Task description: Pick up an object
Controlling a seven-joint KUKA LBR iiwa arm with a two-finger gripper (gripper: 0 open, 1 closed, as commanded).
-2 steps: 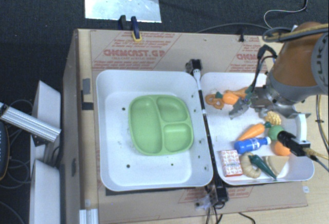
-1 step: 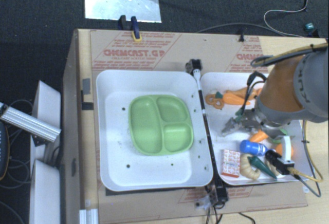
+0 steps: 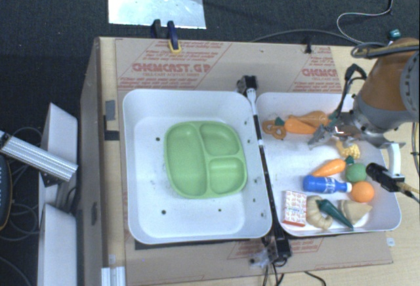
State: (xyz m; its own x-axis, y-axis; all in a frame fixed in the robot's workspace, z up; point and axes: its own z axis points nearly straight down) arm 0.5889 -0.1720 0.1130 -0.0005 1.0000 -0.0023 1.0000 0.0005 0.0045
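An object to pick is not yet settled: the toys all lie in the right bin (image 3: pixel 394 216), at the right of the frame, while the left bin (image 3: pixel 138 212) at centre carries a green divided plate (image 3: pixel 203 159). The arm (image 3: pixel 387 91) reaches in at the upper right, and its gripper (image 3: pixel 326 134) hangs low just beside the long orange toy (image 3: pixel 298 125); whether it is parted or closed I cannot tell. Nothing shows in its grasp. The likely failure is crowding. The carrot (image 3: pixel 330 167), blue bottle (image 3: pixel 326 183), green ball (image 3: pixel 356 172) and orange ball (image 3: pixel 361 192) sit nearly touching, so a descent could nudge neighbours aside, and round pieces may roll away.
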